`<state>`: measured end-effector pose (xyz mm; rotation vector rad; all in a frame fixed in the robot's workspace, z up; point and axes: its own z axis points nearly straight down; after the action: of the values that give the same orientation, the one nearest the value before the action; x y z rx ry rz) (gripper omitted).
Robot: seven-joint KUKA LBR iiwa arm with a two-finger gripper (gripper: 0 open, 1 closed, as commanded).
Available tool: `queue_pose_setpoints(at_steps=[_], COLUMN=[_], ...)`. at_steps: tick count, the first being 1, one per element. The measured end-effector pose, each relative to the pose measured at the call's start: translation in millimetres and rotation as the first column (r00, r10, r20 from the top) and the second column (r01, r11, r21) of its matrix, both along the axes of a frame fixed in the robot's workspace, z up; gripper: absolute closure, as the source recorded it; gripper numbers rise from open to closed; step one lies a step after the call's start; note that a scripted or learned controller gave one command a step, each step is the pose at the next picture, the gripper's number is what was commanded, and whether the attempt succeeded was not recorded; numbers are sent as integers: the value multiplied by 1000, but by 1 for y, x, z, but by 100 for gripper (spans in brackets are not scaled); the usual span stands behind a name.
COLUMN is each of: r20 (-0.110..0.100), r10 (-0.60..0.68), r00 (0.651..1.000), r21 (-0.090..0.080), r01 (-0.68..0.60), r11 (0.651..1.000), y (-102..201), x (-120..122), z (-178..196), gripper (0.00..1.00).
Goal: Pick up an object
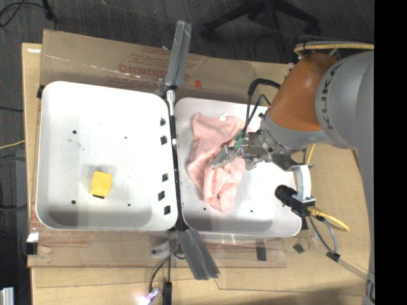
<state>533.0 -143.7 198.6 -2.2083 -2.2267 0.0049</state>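
1. The pink cloth [213, 164] lies crumpled in the right bin [267, 218]. It covers the left and middle part of the floor of this bin, and its left edge is close to the wall next to the divider.
2. The gripper [232, 152] is low over the right side of the cloth, and its metal tip touches the folds or is just above them. I cannot tell if the fingers are released or clenched, because they are small and dark against the fabric. I also cannot tell if any cloth is between them.
3. The grey arm [346, 100] comes in from the right side, and its orange band [299, 100] sits above the wrist, over the right edge of the right bin.
4. A small yellow block [101, 184], maybe a sponge, rests in the left bin [63, 100], in the lower left part of the floor. It is well apart from the cloth and from the gripper.
5. The two white bins stand side by side, and a grey divider bar [175, 62] runs between them.
6. Under the bins there is a sheet of brown cardboard [114, 59] on the bench.
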Motion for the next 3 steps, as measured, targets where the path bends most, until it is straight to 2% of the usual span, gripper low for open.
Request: queue_pose_setpoints(at_steps=[1,2,3], r20=[7,6,6], r10=[81,292,212], r00=[997,956,977], r21=[-2,-2,-2], r01=[-81,-292,-212], r11=[997,956,977], y=[-17,-51,-26], x=[39,-19,19], z=[-106,-105,-106], gripper=[0,0,0])
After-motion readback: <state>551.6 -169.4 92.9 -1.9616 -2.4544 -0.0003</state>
